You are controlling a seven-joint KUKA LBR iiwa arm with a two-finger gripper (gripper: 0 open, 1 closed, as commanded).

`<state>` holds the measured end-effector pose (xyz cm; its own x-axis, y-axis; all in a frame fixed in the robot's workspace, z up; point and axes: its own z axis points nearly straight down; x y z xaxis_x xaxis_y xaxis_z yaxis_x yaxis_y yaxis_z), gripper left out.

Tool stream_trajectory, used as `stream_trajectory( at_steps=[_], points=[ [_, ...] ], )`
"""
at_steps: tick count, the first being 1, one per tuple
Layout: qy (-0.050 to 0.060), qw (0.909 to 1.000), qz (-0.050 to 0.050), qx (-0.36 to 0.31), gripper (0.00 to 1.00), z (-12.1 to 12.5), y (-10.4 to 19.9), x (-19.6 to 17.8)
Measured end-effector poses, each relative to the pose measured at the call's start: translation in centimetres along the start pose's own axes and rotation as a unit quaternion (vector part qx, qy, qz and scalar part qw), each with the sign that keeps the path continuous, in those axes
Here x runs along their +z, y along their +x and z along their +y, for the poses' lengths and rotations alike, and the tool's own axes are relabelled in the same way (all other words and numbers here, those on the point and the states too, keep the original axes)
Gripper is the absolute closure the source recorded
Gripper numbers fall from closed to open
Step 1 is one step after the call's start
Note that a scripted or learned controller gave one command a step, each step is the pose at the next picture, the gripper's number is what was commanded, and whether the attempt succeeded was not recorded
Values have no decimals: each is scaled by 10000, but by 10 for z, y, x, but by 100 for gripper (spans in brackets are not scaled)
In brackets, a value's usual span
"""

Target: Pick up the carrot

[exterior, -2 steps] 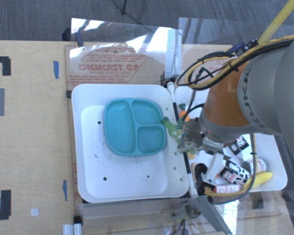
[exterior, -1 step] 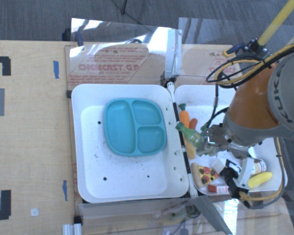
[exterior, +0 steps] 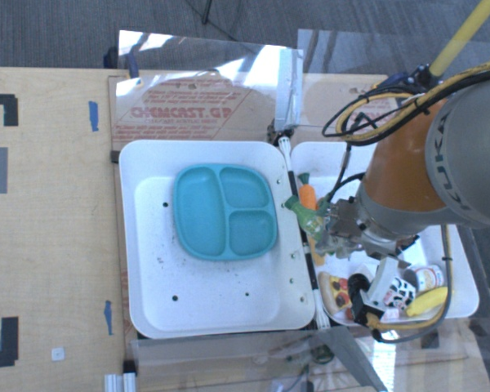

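The carrot (exterior: 308, 196) is a small orange piece with a green leafy top. It lies at the left wall of the right bin (exterior: 465, 296), close to the divider between the bins. My gripper (exterior: 321, 229) hangs just below and to the right of the carrot, very close to it, with a yellow-green bit showing at its tip. The grey wrist and orange band cover the middle of the right bin and hide what lies under them.
A teal divided plate (exterior: 225, 211) sits in the left bin (exterior: 147, 284). At the front of the right bin lie a yellow banana (exterior: 429, 300), a pizza-like toy (exterior: 335, 291), a black-and-white spotted item (exterior: 403, 292) and a small white cup (exterior: 432, 278).
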<state>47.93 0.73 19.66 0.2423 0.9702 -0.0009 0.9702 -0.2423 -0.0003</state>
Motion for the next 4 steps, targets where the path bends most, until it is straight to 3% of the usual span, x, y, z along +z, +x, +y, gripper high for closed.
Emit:
stream_trajectory(
  at_steps=[1,2,3,4],
  points=[
    [11,9558,9,-2941,100,10,-40,13],
    [-8,9816,1,-1909,100,25,11,-4],
    [10,9993,1,-364,100,42,-70,13],
    [9,9993,1,-366,0,43,-70,13]
  ],
)
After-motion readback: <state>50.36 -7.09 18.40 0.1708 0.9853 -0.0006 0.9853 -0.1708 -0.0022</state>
